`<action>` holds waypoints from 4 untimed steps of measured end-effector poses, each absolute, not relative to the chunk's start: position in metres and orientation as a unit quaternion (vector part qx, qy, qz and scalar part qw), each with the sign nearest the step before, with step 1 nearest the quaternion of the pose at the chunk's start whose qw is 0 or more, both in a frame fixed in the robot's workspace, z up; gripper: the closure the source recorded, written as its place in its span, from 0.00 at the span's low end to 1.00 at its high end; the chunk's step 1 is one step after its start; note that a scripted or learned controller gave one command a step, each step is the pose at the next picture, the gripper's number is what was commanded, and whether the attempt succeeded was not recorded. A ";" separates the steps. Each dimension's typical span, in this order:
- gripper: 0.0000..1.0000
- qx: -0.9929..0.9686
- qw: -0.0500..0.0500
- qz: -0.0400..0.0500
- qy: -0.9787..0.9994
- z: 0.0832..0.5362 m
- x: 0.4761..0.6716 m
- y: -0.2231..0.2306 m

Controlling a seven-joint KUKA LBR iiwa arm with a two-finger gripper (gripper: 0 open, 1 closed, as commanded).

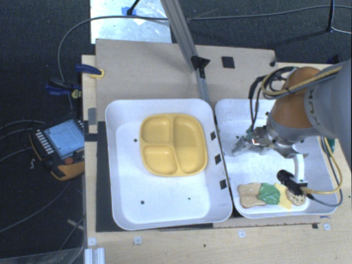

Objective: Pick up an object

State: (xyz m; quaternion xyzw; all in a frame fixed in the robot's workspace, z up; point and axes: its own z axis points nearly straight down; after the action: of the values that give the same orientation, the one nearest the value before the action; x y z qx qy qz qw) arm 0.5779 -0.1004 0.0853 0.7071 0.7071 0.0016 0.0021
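Observation:
In the right bin (235, 113), several small toy foods lie along the near wall: a tan bread-like piece (250, 195), a green piece (269, 193), a yellow wedge (285, 202) and a small brown cookie (298, 198). My gripper (242, 145) hangs low over the bin's middle left, pointing left, about a hand's width behind the tan piece. It is apart from all the foods, and nothing shows in it. The grey arm with its orange band (291, 100) covers the bin's right half.
The left bin (124, 164) holds a yellow divided plate (173, 144) in its far half. A slanted metal pole (181, 26) stands behind the bins. Cables (316, 191) trail from the arm across the right bin's near right corner.

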 end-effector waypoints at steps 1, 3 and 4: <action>1.00 0.708 0.006 0.003 0.707 0.099 0.580 -0.102; 1.00 0.705 0.003 0.002 0.709 0.217 0.596 -0.113; 1.00 0.705 0.003 0.002 0.709 0.276 0.588 -0.112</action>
State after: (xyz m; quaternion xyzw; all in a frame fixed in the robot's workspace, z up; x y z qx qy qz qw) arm 0.5884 -0.1117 0.2758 0.7050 0.7092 0.0023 0.0031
